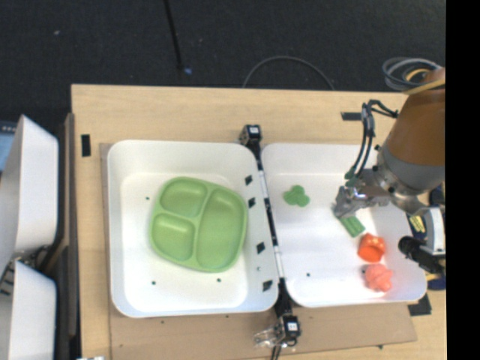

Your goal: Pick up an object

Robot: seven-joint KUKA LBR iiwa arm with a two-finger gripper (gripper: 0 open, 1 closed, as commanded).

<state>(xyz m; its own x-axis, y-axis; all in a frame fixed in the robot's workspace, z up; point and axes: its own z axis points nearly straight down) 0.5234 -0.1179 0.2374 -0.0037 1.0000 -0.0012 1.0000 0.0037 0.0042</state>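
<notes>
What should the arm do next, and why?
Probably lower straight down a little. The gripper sits in the right bin right at the upper end of a small green block, the nearest thing to it. The orange piece and pink piece lie farther off.

Even overhead light, slightly soft focus

1. The green divided plate (199, 225) looks like smooth, matt plastic.
2. Both white bins (120, 201) appear as smooth plastic with a slight sheen.
3. The bench (187, 111) shows pale, matt wood.
4. The gripper (349, 203) looks metallic.
</notes>
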